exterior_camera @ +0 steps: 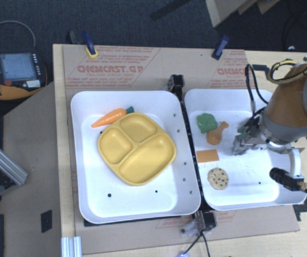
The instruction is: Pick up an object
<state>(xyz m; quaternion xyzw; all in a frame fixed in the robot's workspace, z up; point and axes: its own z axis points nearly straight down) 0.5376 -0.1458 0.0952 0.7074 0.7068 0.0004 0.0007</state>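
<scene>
The right bin (239, 194) holds a green leafy piece (206, 122), a brown drumstick-shaped piece (216, 135), a flat orange-brown slice (207, 155) and a round chocolate-chip cookie (217, 178). My gripper (243, 143) hangs low over the right half of this bin, just right of the drumstick and apart from it. Nothing shows between its tips. In the left bin (89, 159) lies a yellow divided plate (136, 148) with an orange carrot (108, 117) at its upper left edge.
The two bins sit side by side on a cardboard sheet (143, 63) held by clamps (91, 50). A black clip (175, 82) sits at the top of the seam between the bins. A handheld control unit (15, 71) lies off the bench at the left.
</scene>
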